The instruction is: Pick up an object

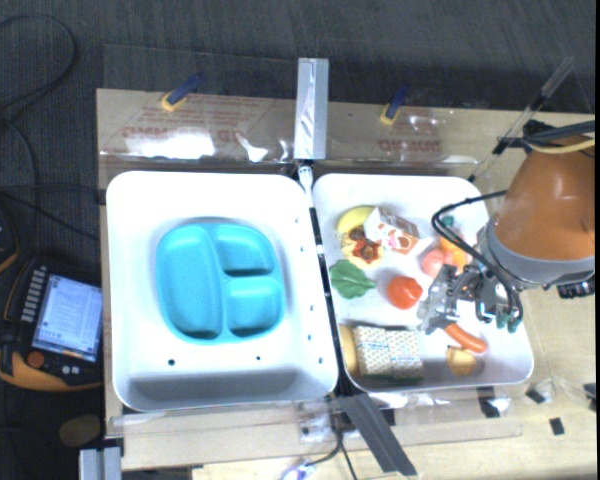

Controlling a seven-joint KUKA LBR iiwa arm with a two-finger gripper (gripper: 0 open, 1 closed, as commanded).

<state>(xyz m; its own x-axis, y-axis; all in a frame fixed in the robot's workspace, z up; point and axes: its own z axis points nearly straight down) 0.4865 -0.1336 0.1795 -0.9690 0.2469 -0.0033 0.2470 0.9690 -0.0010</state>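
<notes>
— Where's the arm [555, 218] now?

— Reaching in from the right of the frame, low over the right-hand bin [500, 368]. The gripper [448, 303] hangs among the toy food at the bin's right middle, pointing down.

— Has it got anything?

— I can't tell. The metal parts and cables crowd together there, and I can't make out how the gripper stands or whether anything sits in it.

— What's close to it?

— A red tomato [404, 290] just to its left, a carrot [467, 339] just below and to the right, and something pinkish-red [435, 260] just above. Any of them could be the target, I'd guess.

— And the rest?

— A banana [352, 218] and a small carton [390, 232] toward the bin's upper left, a green leaf [351, 282] by its left wall, and a patterned box [388, 351] along the bottom edge. They lie loose and mixed, which I reckon is so the arm has plenty to try for.

— The other bin?

— The left bin [130, 348] holds a blue divided tray [220, 278] in the middle, well apart from the arm. Both bins sit side by side on the tabletop [560, 408].
</notes>
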